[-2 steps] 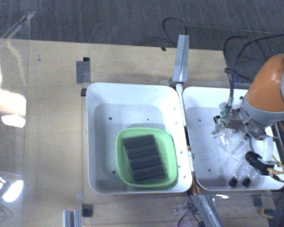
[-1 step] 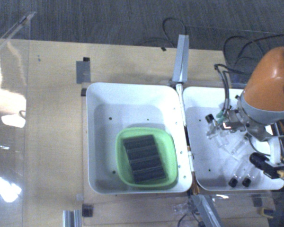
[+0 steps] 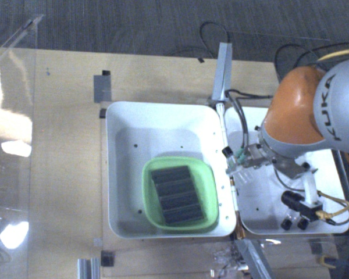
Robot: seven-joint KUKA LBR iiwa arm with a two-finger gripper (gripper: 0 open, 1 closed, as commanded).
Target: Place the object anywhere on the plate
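Where the dark grey carpeted floor (image 3: 134,10) ends at the top of the camera view, a pale wooden tabletop (image 3: 58,156) begins and carries two shallow white bins side by side. Bright glare lies across the left part of the wood, as off a clear sheet. A grey metal post (image 3: 223,71) slants up from the seam between the bins, and black cables (image 3: 212,34) loop on the floor behind it. A small grey bracket (image 3: 103,87) sits on the wood just beyond the left bin's far corner.

The left bin (image 3: 113,156) holds a green plate (image 3: 146,185) with rounded corners, set toward the bin's near right side. A dark ridged block (image 3: 175,195), the task's object, lies flat on the plate, inside its rim and slightly askew to it.

The arm (image 3: 302,106), its orange band and grey shell filling the right side, hangs over the right bin (image 3: 262,205). Black fittings and a yellow-tipped cable (image 3: 328,213) show below the wrist, over the bin's near right corner. Whether the jaws are open or closed cannot be told from here, and nothing can be seen held in them.
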